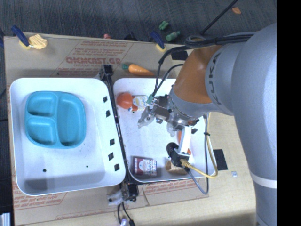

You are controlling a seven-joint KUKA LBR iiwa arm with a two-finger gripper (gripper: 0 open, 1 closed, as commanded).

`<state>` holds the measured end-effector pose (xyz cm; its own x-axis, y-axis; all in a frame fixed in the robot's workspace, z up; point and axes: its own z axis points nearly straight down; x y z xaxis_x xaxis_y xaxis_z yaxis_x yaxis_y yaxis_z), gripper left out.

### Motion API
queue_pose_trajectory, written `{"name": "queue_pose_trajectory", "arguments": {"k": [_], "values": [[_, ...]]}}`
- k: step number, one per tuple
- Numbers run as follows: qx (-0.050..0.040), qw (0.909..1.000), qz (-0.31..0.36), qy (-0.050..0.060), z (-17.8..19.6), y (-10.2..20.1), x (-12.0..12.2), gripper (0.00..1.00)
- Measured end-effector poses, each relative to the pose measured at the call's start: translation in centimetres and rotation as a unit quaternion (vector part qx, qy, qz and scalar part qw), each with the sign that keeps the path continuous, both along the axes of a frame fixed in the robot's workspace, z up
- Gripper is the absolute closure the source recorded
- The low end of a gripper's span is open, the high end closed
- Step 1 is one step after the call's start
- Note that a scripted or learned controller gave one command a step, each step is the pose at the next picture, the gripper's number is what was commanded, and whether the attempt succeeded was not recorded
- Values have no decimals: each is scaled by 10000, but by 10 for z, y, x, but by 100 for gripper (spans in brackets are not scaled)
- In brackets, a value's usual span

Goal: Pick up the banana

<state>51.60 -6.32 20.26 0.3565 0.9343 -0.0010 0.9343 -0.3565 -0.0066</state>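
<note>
Scanning from the left, I see a blue divided plate (55,119) in the left bin (19,173). In the right bin (123,126), a dark red box (143,166) sits at the near edge. The gripper (146,117) hangs over the bin's middle; its opening cannot be determined. Banana position: I cannot tell.

Arm (221,74) over right bin (123,140); blue tray (54,119) in left bin (19,126).
</note>
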Motion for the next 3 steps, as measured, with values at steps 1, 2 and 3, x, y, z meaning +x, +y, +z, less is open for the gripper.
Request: {"name": "queue_pose_trajectory", "arguments": {"k": [1,2,3], "values": [[-4,9953,-968,-2,0,126,18,0],[-4,9998,-195,-1,-6,59,-26,0],[8,9857,1687,-2,-11,128,-40,0]]}}
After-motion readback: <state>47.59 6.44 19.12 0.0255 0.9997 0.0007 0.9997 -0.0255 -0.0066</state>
